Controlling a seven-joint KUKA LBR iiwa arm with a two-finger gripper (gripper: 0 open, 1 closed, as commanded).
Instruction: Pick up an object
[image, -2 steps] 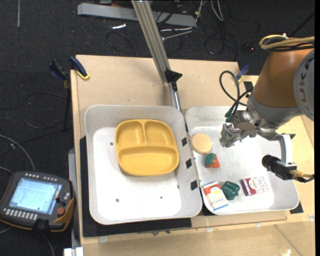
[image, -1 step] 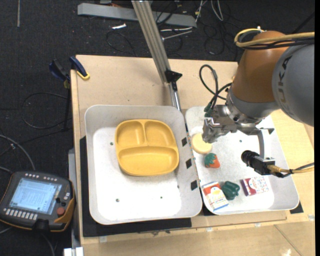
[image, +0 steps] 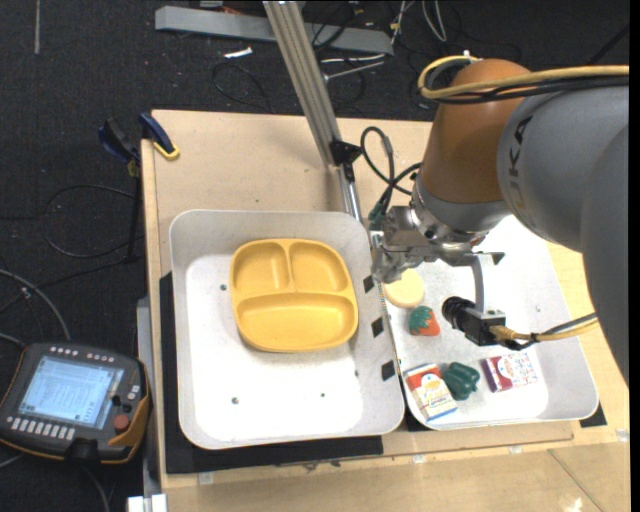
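My gripper (image: 392, 264) hangs low over the left edge of the right bin (image: 560, 300), directly above and to the left of a pale yellow round piece (image: 406, 291). It seems to touch that piece's top, though I cannot tell contact for sure. Just below lies a red strawberry toy (image: 424, 321). Along the bin's front sit a small red and white carton (image: 432, 391), a dark green object (image: 462, 378) and a flat printed packet (image: 511, 371). The arm's bulky orange and grey wrist covers the back of this bin.
The left bin (image: 200, 300) holds a yellow divided plate (image: 294, 294). A metal pole (image: 312, 85) slants up from between the bins. A black cable part (image: 472, 318) hangs beside the strawberry. A teach pendant (image: 70, 398) lies off the bench at the left.
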